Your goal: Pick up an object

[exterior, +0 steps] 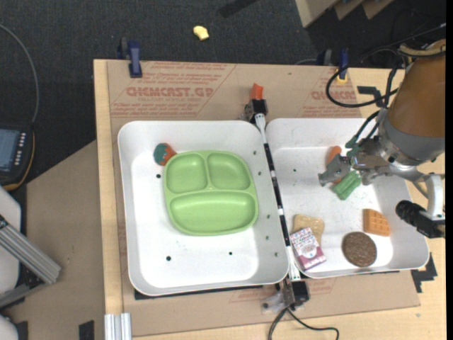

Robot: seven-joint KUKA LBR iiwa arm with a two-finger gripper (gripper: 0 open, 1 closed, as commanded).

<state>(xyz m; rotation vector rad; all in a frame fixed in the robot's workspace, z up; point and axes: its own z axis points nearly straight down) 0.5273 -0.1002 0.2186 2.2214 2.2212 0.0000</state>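
Gripper: over right bin, fingers pinching green block.
Hidden: block's upper end, behind fingers.
Writing: "CHEMCAST GP" on far board.
Pink packet: print unreadable.

A robot lab or test workshop, seen from above. A plywood bench stamped with red lettering is held by blue clamps and stands on dark carpet. Two white bins sit side by side on it, holding toy food and a green divided plate. A grey and orange robot arm reaches in from the right. Black cables trail over the bench edge, and an aluminium rail lies at the left.
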